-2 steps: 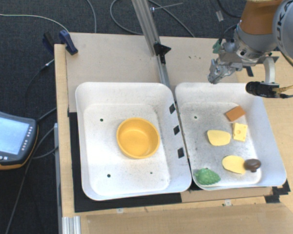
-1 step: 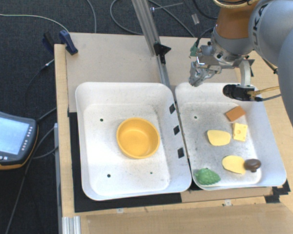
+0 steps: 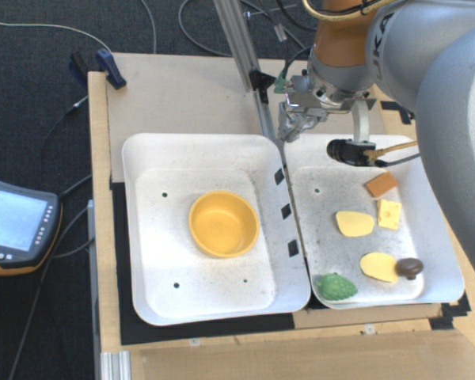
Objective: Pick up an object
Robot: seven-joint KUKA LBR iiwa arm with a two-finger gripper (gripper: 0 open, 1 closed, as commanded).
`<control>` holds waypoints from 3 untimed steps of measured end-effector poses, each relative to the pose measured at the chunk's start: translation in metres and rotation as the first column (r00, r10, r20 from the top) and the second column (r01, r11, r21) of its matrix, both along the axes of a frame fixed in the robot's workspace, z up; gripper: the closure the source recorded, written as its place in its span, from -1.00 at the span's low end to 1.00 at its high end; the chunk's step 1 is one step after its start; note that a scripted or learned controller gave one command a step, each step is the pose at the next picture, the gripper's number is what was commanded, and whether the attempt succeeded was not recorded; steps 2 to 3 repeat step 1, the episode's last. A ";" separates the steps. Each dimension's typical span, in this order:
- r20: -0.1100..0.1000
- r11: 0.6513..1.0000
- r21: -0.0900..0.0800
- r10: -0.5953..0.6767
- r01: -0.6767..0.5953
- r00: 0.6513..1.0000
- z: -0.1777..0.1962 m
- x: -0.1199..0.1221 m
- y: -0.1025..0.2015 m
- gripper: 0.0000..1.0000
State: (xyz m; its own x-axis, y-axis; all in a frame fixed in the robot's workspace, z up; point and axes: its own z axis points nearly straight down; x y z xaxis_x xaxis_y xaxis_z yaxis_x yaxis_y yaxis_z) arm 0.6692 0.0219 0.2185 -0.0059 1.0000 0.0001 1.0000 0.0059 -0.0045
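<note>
My gripper (image 3: 291,129) hangs over the far end of the ridge between the two bins, just above the right bin's (image 3: 439,248) back left corner. Nothing shows in its grasp. The right bin holds an orange block (image 3: 381,184), a yellow cheese wedge (image 3: 389,214), a pale yellow oval piece (image 3: 355,224), a second yellow piece (image 3: 378,266) touching a small brown object (image 3: 410,267), and a green broccoli (image 3: 335,286) at the near left corner. All of these lie nearer the camera than the gripper. A yellow bowl (image 3: 224,224) sits upright in the middle of the left bin (image 3: 142,212).
A slanted metal post (image 3: 245,54) rises just behind the bins, close to the left of the gripper. The arm's grey bulk covers the right bin's far right side. A handheld pendant (image 3: 16,228) lies off the bench at the left, and a blue clamp (image 3: 111,68) sits at the far left corner.
</note>
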 end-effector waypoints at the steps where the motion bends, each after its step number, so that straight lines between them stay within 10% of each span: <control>1: 0.002 1.000 0.000 0.001 -0.001 1.000 0.006 0.006 0.060 1.00; 3: 0.002 1.000 0.000 0.001 -0.001 1.000 0.006 0.006 0.060 1.00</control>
